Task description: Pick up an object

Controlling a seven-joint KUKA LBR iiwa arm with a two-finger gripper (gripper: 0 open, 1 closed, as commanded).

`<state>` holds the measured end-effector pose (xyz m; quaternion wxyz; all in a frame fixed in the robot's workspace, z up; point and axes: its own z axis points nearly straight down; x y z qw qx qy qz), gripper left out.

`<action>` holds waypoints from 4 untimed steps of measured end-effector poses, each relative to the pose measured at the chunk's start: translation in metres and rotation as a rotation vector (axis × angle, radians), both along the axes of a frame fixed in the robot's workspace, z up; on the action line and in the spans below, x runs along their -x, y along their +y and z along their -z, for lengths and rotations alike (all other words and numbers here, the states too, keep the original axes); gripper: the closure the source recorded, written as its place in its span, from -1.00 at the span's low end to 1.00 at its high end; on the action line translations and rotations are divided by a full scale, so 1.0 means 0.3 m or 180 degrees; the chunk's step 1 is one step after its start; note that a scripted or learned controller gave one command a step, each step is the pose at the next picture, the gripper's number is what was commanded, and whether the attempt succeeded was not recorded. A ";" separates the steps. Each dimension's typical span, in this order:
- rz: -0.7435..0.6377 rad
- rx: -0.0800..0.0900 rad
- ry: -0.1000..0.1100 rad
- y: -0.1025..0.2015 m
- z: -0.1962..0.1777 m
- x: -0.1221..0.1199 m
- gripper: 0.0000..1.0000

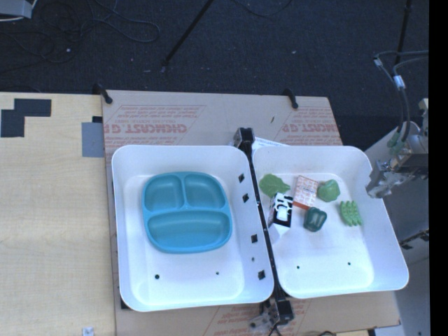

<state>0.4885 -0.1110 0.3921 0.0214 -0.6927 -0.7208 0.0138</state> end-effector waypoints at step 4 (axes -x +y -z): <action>-0.0082 -0.0008 0.0041 -0.001 -0.118 0.000 1.00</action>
